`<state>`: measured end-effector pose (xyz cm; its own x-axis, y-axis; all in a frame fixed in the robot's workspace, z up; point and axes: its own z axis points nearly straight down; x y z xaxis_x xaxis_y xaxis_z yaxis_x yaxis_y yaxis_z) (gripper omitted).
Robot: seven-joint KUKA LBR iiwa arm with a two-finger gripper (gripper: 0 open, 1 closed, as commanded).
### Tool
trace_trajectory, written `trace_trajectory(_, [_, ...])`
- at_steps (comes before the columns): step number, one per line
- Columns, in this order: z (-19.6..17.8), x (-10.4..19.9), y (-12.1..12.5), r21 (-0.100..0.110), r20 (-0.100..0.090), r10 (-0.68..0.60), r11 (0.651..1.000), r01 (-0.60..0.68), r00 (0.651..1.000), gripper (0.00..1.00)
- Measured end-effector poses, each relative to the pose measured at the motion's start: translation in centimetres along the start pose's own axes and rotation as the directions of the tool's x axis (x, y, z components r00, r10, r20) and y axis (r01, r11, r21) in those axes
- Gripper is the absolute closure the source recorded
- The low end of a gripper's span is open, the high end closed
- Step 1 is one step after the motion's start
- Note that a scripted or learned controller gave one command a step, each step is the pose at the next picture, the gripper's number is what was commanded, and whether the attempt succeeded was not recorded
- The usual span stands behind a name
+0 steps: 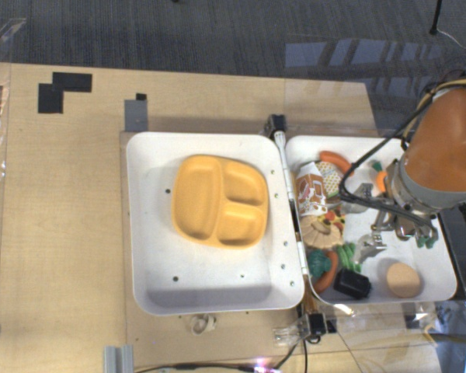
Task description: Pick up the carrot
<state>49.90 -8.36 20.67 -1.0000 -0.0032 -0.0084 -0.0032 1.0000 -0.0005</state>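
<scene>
Carrot (335, 160) lies at the right bin's (449, 282) far edge, beside a can (311, 192) whose label is unreadable. Whether the gripper (370, 243) is open or shut, I cannot tell.

Robotics lab, wooden bench (62, 231) with black marker patches (62, 90), two white bins (151, 286), loose cables (349, 356), grey carpet beyond

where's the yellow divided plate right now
The yellow divided plate lies in the middle of the left white bin, across the divider from the right bin holding the toy food.
</scene>
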Motion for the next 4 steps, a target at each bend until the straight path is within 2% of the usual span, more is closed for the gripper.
trace_trajectory(1, [4.4,0.1,-4.4,0.0,-0.001,-0.289,0.957,0.289,0.957,0.0])
trace_trajectory(2, [11.4,-1.0,-5.9,0.009,0.014,-0.395,0.919,0.395,0.919,0.0])
trace_trajectory(3, [11.7,-3.3,-12.4,0.007,0.005,-0.532,0.847,0.532,0.847,0.0])
trace_trajectory(4, [11.7,-1.0,-9.9,0.008,0.006,-0.561,0.828,0.561,0.828,0.0])
